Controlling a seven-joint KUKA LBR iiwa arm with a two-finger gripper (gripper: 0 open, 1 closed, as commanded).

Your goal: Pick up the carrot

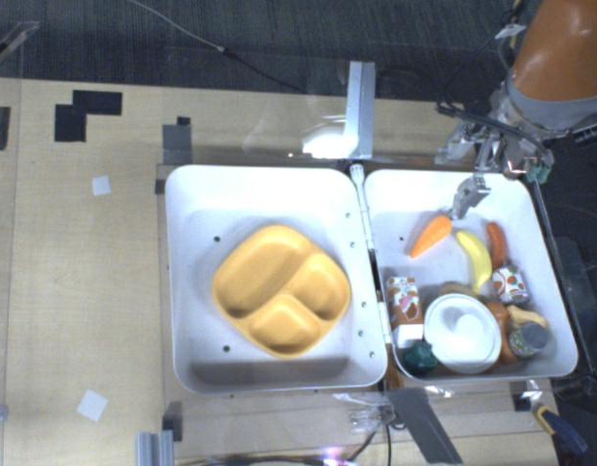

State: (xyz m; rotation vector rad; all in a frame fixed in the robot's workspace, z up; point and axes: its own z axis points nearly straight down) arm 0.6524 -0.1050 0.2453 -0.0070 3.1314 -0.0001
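An orange carrot (431,235) lies tilted in the upper part of the right bin (405,187), its thick end toward the upper right. My gripper (469,198) hangs just above and to the right of that thick end, a little apart from it. The grey wrist with its orange band comes in from the top right corner.
A yellow banana (475,257) and a red sausage (496,243) lie right of the carrot. Below them sit a white bowl (462,331), a small can (402,300), a spotted item (510,284) and a jar (529,338). The left bin holds a yellow divided plate (279,287).
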